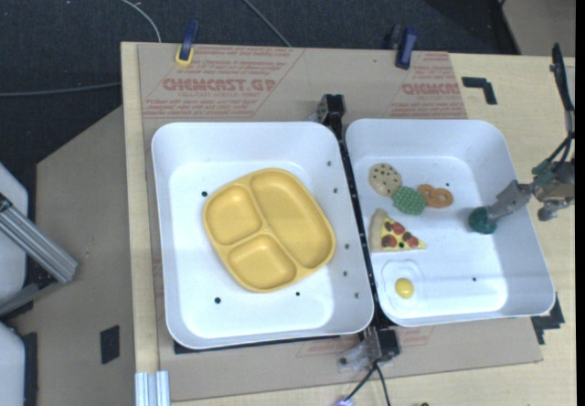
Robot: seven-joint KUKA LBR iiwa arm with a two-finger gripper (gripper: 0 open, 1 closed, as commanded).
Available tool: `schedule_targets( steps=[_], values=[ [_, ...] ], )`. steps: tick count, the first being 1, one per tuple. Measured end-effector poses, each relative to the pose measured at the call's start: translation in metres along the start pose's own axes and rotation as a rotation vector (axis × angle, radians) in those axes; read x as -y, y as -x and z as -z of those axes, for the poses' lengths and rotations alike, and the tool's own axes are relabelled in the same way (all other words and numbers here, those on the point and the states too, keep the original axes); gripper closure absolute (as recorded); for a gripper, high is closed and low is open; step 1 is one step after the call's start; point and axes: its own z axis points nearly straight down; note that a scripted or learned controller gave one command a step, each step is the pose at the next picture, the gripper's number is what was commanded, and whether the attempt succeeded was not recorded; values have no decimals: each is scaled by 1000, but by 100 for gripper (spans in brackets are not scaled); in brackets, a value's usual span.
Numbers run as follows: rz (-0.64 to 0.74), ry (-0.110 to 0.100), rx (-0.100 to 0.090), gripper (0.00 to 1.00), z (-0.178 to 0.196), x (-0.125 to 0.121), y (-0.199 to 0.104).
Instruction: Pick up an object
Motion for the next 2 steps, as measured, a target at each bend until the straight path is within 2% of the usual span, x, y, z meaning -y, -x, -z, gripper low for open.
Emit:
schedule_targets(
  steps=[1, 2],
  values=[
    [5, 13, 4, 0, 7, -3, -1],
    [4, 8, 1, 0, -38, -5, 5]
  ],
)
